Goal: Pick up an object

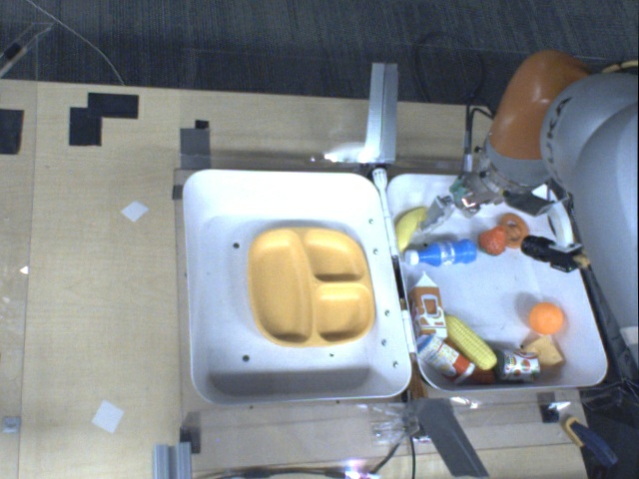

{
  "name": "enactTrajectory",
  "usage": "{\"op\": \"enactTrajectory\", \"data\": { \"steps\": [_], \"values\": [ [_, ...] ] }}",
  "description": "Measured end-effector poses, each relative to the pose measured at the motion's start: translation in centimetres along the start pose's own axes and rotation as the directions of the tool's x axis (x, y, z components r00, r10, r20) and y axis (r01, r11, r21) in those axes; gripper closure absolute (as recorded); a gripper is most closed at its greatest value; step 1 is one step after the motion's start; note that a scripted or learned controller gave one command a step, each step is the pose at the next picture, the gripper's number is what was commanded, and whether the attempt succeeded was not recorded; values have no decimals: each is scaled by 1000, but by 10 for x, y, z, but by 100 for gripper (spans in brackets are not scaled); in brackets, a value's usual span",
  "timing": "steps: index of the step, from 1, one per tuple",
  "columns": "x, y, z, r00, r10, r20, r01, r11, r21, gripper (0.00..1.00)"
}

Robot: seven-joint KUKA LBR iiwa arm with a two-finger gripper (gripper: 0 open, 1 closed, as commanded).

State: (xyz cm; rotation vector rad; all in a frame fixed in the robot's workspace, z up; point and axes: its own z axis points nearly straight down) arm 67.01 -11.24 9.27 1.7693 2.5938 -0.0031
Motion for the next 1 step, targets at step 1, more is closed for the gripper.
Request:
{"op": "enactTrajectory", "data": {
  "steps": [1],
  "values": [
    [24,-19,-101,997,73,4,-73,997,-17,0]
  ]
}}
